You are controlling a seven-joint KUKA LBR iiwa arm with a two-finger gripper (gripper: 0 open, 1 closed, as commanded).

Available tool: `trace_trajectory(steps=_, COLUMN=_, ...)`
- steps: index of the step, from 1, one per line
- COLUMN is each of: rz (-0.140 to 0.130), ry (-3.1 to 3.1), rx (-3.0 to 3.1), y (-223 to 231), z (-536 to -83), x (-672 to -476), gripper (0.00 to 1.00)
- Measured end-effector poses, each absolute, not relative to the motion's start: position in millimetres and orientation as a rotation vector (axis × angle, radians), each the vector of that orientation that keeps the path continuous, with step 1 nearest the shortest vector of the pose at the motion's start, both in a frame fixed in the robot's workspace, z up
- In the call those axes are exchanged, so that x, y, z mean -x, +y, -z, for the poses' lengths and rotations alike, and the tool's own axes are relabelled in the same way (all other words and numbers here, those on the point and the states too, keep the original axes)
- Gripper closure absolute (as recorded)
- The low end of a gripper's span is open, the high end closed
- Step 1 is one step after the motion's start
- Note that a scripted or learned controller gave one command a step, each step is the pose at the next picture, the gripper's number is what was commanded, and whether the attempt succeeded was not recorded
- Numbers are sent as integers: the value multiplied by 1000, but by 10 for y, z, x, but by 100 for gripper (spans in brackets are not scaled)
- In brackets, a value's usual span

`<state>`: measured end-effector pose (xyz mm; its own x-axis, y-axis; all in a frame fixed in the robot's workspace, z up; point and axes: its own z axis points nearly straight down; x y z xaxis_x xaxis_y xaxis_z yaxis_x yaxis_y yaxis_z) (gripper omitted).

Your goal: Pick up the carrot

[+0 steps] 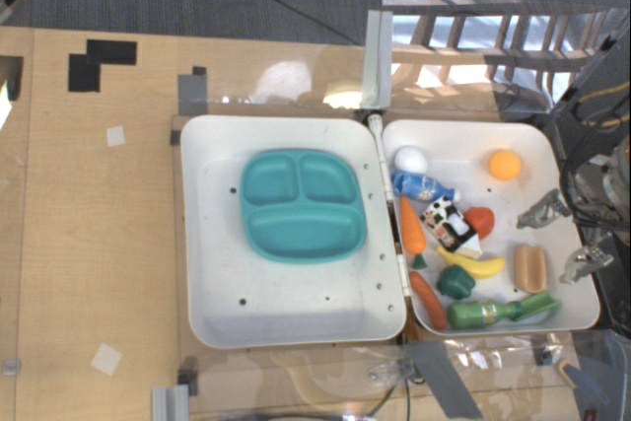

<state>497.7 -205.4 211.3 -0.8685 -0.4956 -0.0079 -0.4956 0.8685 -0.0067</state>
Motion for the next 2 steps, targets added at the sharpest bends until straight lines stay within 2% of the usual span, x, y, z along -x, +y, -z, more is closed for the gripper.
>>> trace_trajectory(steps=1, rz=9, ry=2959, rx=1027, y=-2046, z=-2113, x=-4997, gripper=0)
trace_trajectory(steps=2, rz=10, ry=2668, rx=1639, y=-2042, z=-2294, x=-5576, gripper=0)
